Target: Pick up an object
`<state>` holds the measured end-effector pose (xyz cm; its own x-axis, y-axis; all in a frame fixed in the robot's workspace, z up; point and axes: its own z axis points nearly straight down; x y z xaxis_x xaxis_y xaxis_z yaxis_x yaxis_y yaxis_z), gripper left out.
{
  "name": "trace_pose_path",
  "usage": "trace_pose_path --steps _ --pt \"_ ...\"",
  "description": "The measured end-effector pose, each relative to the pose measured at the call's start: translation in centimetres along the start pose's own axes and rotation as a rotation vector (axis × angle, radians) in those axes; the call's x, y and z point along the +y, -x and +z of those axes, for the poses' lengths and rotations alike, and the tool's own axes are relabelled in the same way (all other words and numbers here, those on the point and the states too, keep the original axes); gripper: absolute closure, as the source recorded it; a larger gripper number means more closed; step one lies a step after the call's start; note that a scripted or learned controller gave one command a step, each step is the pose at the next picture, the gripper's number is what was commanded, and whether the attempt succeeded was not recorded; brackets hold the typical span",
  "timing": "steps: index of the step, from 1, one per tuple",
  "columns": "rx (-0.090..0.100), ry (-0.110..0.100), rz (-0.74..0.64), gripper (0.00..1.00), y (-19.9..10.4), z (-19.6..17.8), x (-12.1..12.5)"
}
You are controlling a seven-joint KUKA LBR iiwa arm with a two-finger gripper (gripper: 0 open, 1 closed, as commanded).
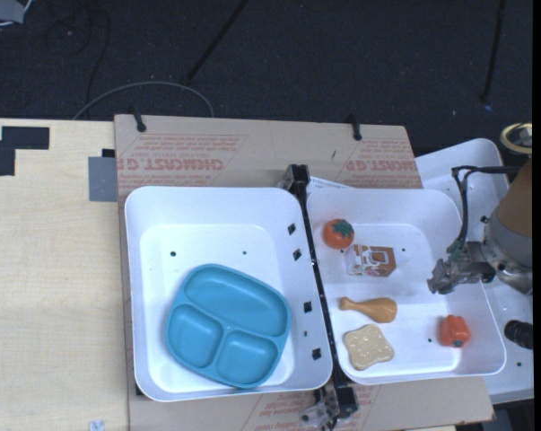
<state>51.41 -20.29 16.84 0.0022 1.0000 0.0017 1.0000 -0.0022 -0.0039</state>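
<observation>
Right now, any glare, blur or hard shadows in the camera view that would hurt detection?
Camera view: lighting soft and even, no glare on the white right bin; faint shadows only; the small printed carton reads blurry; the grey gripper is soft-edged at the bin's right wall; background above the bench is dark.

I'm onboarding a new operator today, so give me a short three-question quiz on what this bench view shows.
1. True or false: the blue divided plate lies in the left bin.
2. Which item lies nearest the gripper?
A. the slice of toast
B. the red pepper
C. the tomato
3. Fill in: in the right bin, the chicken drumstick lies between the small printed carton above it and the ____ below it.

Key: 1 true. 2 B. 3 slice of toast.
</observation>
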Motion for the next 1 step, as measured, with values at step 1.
trace_pose_path --steps 1 --pt "-0.002 0.004 -0.004 1.00 0.03 -5.11 0.01"
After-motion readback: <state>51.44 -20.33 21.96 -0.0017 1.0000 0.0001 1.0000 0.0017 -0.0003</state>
